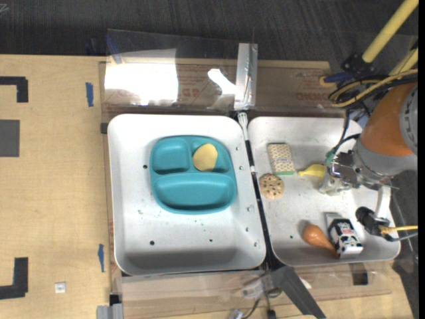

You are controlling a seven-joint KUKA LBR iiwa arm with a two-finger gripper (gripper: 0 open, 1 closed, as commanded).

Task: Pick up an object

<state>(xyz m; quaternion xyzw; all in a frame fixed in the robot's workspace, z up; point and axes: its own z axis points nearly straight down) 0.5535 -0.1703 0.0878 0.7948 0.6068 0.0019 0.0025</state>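
Note:
In the right bin lie a pale checkered wafer, a round speckled cookie, a small yellow banana-shaped piece, an orange drumstick-shaped toy and a black-and-white block. My gripper hangs low over the middle of this bin, just right of the yellow piece and close to its end. I cannot make out whether the two touch. The arm's orange band rises at the bin's right side.
The left bin holds a teal divided plate with a yellow ball in its upper right compartment. A ridge separates the bins. Cables and a yellow pole crowd the back right.

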